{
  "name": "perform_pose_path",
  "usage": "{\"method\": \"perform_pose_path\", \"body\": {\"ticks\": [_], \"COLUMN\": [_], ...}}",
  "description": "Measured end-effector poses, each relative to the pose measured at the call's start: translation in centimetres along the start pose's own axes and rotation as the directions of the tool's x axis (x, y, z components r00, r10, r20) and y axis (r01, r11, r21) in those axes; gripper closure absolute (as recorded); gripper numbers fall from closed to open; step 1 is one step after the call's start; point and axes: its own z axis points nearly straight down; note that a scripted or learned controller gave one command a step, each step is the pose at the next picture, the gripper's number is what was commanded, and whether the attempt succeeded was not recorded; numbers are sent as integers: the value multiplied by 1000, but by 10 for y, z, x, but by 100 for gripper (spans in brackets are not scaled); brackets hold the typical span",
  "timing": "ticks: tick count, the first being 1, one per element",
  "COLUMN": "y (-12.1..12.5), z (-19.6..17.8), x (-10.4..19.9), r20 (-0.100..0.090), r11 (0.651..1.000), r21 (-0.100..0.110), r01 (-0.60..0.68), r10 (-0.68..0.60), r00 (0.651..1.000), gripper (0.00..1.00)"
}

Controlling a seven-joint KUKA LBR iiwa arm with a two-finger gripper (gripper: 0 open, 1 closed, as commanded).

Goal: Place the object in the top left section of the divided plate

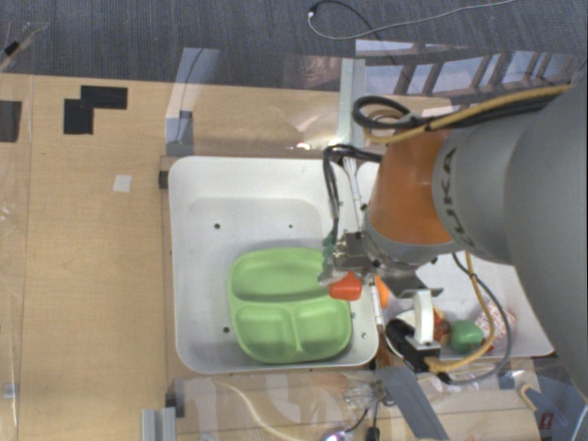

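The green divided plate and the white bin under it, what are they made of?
The green divided plate looks like moulded plastic: even colour, rounded ridges between sections, a soft satin sheen. The shallow white bin seems plastic too, smooth and matte with rounded corners, though painted metal cannot be ruled out.

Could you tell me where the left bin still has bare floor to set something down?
The left bin is bare between its far wall and the green divided plate, and along its left wall. It is crowded at the plate's right edge, where the hand and an orange object sit.

Overhead, slanted (arm entering right); bins (197,246)
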Motion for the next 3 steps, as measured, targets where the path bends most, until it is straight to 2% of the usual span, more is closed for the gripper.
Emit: {"method": "perform_pose_path", "body": {"ticks": [1,2,3], "y": [0,8,46], "z": [0,60,-19], "x": [-5,27,70], "r20": [1,-13,1], "r11": [932,844,918], "r21": [1,-14,1], "r01": [-361,-536,-398], "r10": [361,536,398], "r00": [932,844,918], "gripper": [100,100,100]}}
